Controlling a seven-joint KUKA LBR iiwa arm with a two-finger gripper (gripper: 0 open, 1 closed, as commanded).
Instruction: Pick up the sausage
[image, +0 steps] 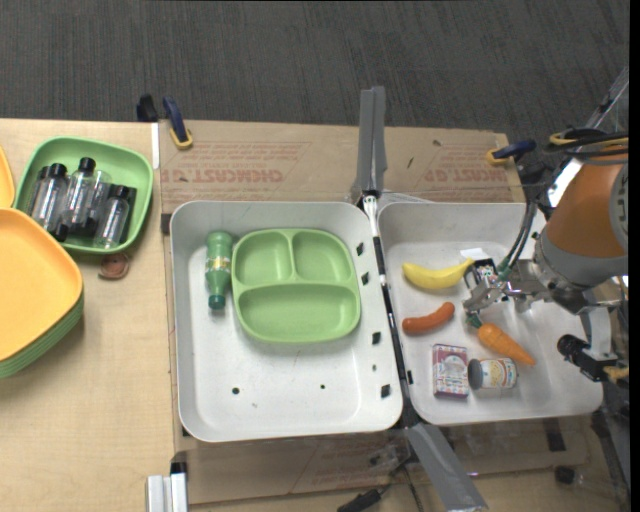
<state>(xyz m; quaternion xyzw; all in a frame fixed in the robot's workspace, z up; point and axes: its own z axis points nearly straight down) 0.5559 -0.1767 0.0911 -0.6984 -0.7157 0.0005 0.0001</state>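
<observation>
Sausage (428, 319): smooth, curved, reddish-orange cylinder

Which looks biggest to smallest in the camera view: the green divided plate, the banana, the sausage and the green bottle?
1. Green divided plate, by far.
2. Banana and green bottle, too alike to rank.
3. Sausage, smallest.

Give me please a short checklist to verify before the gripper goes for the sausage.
1. Sausage lies in the right bin, unobstructed from above: ok.
2. Gripper is above the sausage: not ok, it sits to its right.
3. Nothing between the fingers: cannot tell.
4. Banana is apart from the sausage: ok.
5. Carrot is away from the gripper: not ok, it lies just below it.
6. Small box and jar are away from the sausage: ok.
</observation>
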